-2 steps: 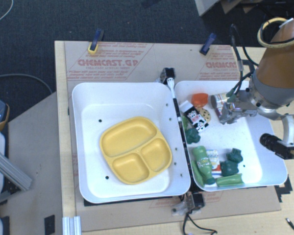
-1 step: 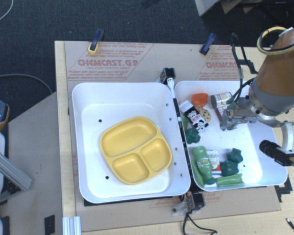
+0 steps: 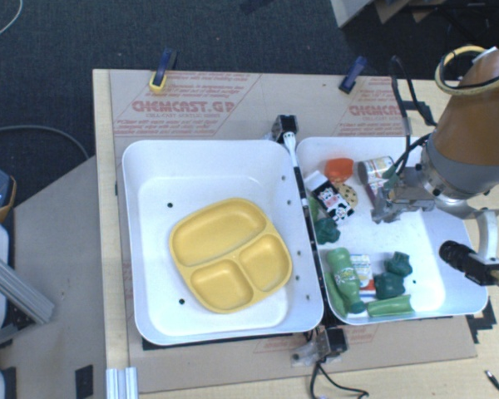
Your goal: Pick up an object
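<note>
Lying nearest in the right bin (image 3: 457,306): green toys (image 3: 391,277) and a green bottle (image 3: 343,277). Left bin (image 3: 150,223) holds a yellow tray (image 3: 230,253). Farther back, the gripper (image 3: 384,199) hangs over the right bin beside a cow-print carton (image 3: 333,198) and an orange piece (image 3: 339,169); jaws state unclear.
</note>
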Tool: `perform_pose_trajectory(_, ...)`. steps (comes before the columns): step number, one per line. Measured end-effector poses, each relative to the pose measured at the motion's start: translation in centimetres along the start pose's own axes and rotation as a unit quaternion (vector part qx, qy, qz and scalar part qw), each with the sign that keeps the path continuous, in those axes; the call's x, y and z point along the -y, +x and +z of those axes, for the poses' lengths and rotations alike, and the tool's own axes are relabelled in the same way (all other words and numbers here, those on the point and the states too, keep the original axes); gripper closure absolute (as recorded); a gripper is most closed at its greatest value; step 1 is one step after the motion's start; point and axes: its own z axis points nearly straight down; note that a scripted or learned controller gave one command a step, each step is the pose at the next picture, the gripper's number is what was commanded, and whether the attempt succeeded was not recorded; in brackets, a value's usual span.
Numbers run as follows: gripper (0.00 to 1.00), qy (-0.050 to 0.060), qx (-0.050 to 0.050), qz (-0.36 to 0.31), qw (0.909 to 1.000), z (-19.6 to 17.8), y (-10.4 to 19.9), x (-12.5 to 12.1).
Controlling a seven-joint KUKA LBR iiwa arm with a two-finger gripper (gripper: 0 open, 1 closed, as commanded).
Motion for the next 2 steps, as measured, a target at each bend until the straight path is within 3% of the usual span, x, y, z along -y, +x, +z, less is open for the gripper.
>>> perform_pose_trajectory(1,1.0,-0.002,0.001,0.0,1.0,0.35,-0.79,-1.62)
perform_pose_trajectory(2,1.0,0.0,0.0,0.001,1.0,0.69,-0.62,-0.65)
